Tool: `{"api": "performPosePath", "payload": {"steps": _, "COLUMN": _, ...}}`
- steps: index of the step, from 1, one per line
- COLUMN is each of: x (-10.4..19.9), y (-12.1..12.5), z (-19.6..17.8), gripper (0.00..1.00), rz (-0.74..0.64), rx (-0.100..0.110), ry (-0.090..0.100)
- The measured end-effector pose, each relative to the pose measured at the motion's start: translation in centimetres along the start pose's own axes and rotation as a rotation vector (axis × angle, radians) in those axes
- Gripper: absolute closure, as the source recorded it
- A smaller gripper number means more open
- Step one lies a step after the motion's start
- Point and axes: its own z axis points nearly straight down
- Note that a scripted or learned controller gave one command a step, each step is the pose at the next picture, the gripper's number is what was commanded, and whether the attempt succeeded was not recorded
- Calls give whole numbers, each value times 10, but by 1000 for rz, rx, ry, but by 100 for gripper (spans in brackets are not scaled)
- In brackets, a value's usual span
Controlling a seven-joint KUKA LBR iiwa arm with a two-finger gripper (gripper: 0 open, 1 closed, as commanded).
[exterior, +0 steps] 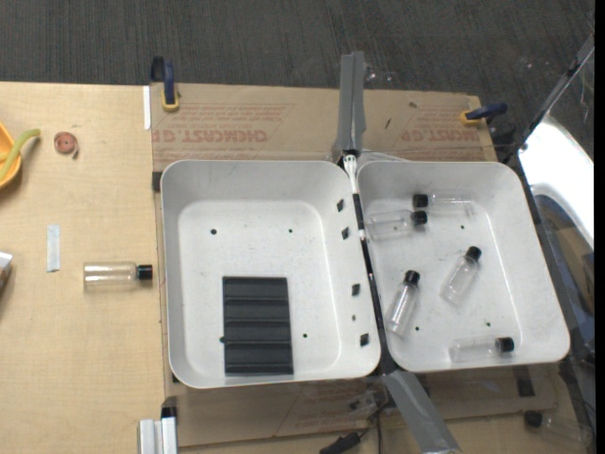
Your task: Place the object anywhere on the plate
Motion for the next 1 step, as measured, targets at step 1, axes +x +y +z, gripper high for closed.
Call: {"api": "performPosePath", "payload": {"steps": 1, "x": 25, "y": -62, "z": -1, "gripper": 0, "rz": 1, "rx": 0, "ry": 1}}
